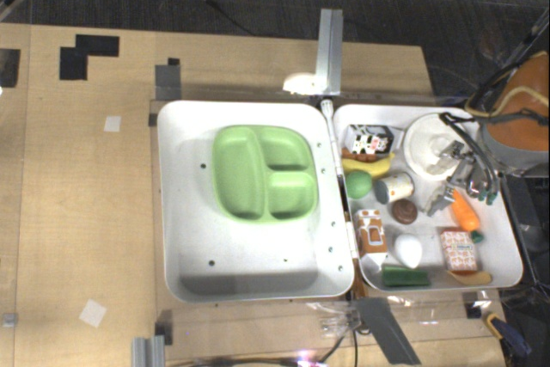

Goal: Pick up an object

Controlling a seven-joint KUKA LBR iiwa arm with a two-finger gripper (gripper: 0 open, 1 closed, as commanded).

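Observation:
My gripper [449, 192] hangs over the right side of the right bin [514, 264], reaching in from the right. Its tip is just left of an orange carrot [466, 212] and right of a brown round piece [404, 211]. A white bowl [427, 143] lies just behind it. Also in this bin are a banana [368, 162], a green lime [358, 184], a white cup [396, 186], a white egg [408, 251], a green block [404, 277], a brown carton [371, 230] and a pink packet [458, 249]. I see nothing held.
The left bin [185, 219] holds a green divided plate [262, 172]. A metal post [330, 51] stands behind the gap between the bins. Cables and the arm's orange band [524, 112] crowd the right bin's far right corner.

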